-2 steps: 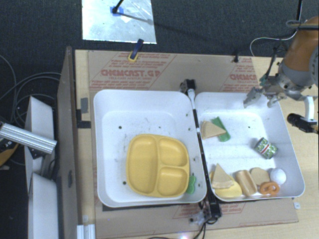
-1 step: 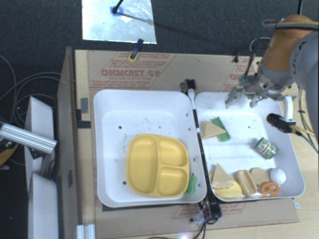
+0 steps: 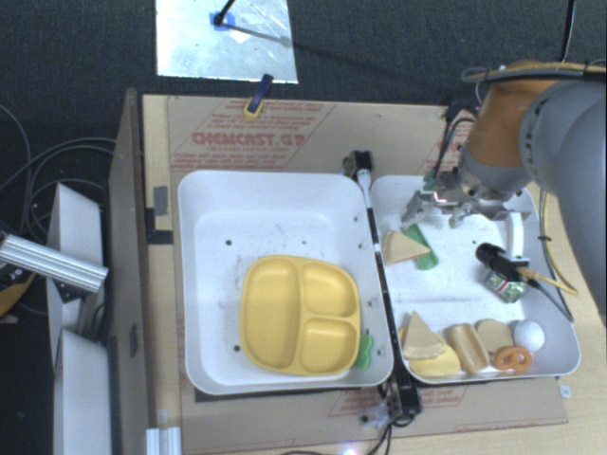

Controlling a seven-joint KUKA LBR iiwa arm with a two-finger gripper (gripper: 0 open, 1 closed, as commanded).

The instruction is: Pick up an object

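Your gripper [image 3: 434, 212] hangs over the far part of the right bin [image 3: 569, 349], close to the wall it shares with the left bin. Its two fingers stand spread apart and pinch nothing. Just below it and toward the shared wall you have the nearest things to pick: one tan wedge [image 3: 403, 246] lying flat on the bin floor, and one small green piece [image 3: 426, 257] touching the wedge's right edge. Neither touches the gripper. Along the near wall of the same bin you can count one second wedge [image 3: 420, 336] resting on one flat yellow piece [image 3: 438, 365], then one brown bun-like roll [image 3: 465, 347], one tan round piece [image 3: 493, 333], one white ball [image 3: 528, 335] and one orange ring-shaped piece [image 3: 513, 357], all packed close in a row. That makes two wedges and one of each of the others in this bin. The arm [image 3: 569, 131] comes in from the right, its grey bulk high over the bin's far right corner, and its orange band [image 3: 498, 126] turns downward so the wrist points at the bin floor at a slight tilt toward the left. In the left bin [image 3: 218, 197] you have one yellow plate [image 3: 302, 313] with three compartments, lying toward the near wall, and one second green piece [image 3: 364, 351] just beside the plate's right rim, against the shared wall. So you count two bins and two green pieces, one per bin.
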